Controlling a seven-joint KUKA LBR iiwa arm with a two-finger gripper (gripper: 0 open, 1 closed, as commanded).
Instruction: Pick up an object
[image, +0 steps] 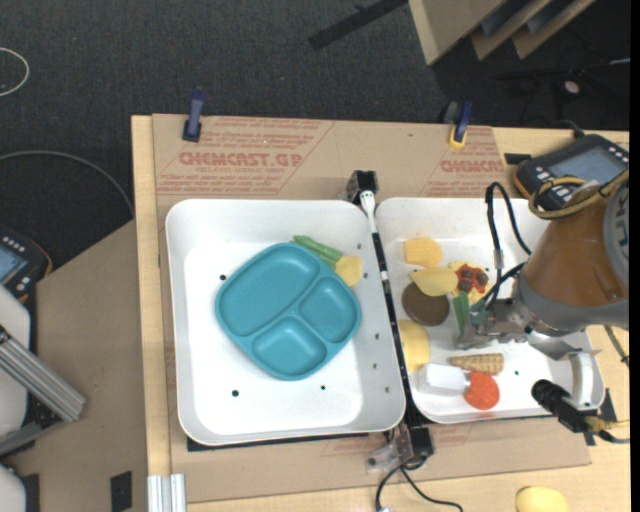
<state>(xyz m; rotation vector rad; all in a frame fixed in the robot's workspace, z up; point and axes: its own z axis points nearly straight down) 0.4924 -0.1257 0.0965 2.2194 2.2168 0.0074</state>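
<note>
The arm reaches in from the right and hangs low over the right bin. Its gripper is down among the toy food. I cannot tell if the jaws are released or clenched, because the wrist hides them.

Many small things lie close together here. A brown round piece sits near the middle of the bin, touching a pale yellow piece above it. A yellow block lies higher up. A red and yellow bit and a green stick are right by the gripper. Below are a cone, a white piece and a red ball. A yellow chunk rests by the bin's left wall.

Things could go wrong because the food is so crowded. The jaws may close on two things at once, or push one away and close on nothing. The green stick is thin and could slip out. The round pieces could roll off. A black cable loops near the wrist and might catch on something.

The left bin holds a blue tray, with a green bean and a yellow bit at its top edge. These are well apart from the gripper.
</note>
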